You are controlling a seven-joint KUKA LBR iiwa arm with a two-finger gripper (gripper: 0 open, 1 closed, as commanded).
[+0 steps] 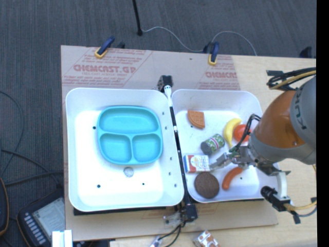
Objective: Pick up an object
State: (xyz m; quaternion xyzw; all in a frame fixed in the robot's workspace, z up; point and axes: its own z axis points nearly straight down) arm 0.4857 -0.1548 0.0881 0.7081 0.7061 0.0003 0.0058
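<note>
While the arm (288,127) reaches in from the right over the right bin (216,94), the step in hand reads as the approach to a grasp, with nothing yet lifted.

Camera view, right bin:
- Gripper (226,160): low over the bin's middle, pointing left. Whether it is released or clenched cannot be told from this slant, and nothing can be made out within it.
- Red-and-white carton (197,163): lying flat, just beside the gripper tip on its left; the likeliest target, as a judgement.
- Small grey-green can (213,143): on its side, just above the gripper tip.
- Red sausage-shaped piece (232,177): just below the gripper, apart from the carton.
- Dark brown round patty (206,184): near the bin's front wall, below the carton.
- Orange wedge (196,119): toward the back, well apart from the gripper.
- Yellow banana (231,128) and red tomato-like piece (240,131): side by side, close against the arm's orange band.

Camera view, left bin (74,138):
- Blue divided tray (129,135): three compartments, well apart from the gripper.

Camera view, surroundings:
- Worktop (154,68): a printed board, carrying both bins.

Next move, as a judgement: the gripper must settle squarely over one thing. The carton, can and sausage piece crowd its tip, so a clean descent calls for straddling one without nudging its neighbours.
</note>
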